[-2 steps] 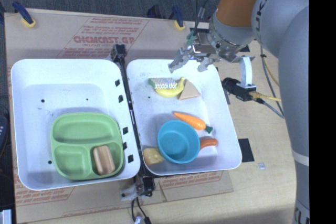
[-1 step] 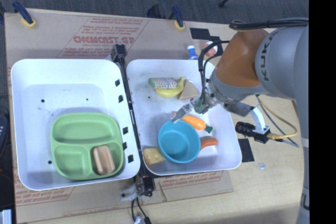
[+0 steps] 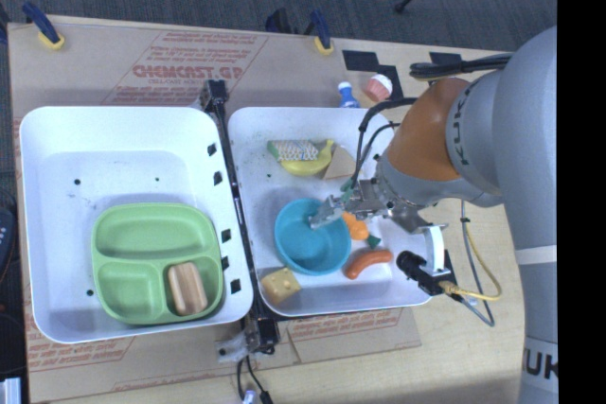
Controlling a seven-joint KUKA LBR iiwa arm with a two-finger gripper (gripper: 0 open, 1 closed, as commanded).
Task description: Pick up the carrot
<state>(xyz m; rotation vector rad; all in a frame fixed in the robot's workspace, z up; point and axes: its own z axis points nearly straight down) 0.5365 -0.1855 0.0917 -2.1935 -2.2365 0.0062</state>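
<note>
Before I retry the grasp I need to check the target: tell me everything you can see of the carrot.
The carrot is a small orange piece, smooth and glossy like plastic, tapered, lying flat and slightly curved on the floor of the right bin. It sits near the bin's front right corner, just right of the blue bowl, close to or touching its rim. The gripper is above and to its left, not on it. Another small orange piece lies nearby.

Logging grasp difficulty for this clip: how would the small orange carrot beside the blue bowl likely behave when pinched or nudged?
The small orange carrot looks like a stiff, light plastic toy, so it probably won't flex. Its rounded body could roll or slip sideways when pinched. It sits close against the round blue bowl, so a nudge may wedge it there.
</note>
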